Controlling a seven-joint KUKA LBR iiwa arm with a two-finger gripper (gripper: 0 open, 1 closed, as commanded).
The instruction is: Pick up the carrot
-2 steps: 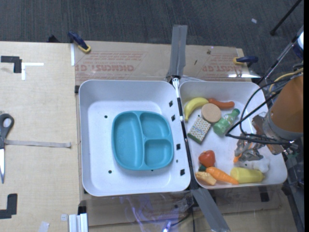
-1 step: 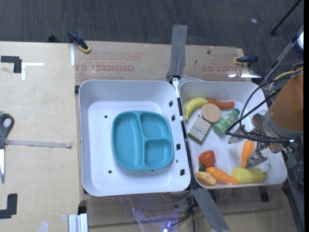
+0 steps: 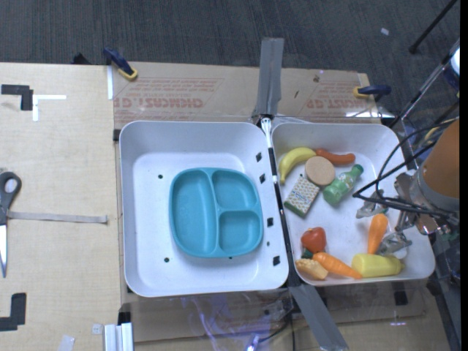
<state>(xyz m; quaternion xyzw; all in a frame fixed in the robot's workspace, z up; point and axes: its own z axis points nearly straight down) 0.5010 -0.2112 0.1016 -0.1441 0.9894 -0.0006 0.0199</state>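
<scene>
Claw [image 3: 391,229] state unclear (fingers hidden); beside it stands a stiff, light, slippery carrot [image 3: 376,232], best gripped mid-body.

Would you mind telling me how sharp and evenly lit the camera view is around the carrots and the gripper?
In the camera view, the light is soft and even, with faint shadows inside the right bin; the upright carrot and the lying carrot are fairly crisp; the gripper is murkier amid dark cables; a purplish glare marks the bench's front edge.
</scene>
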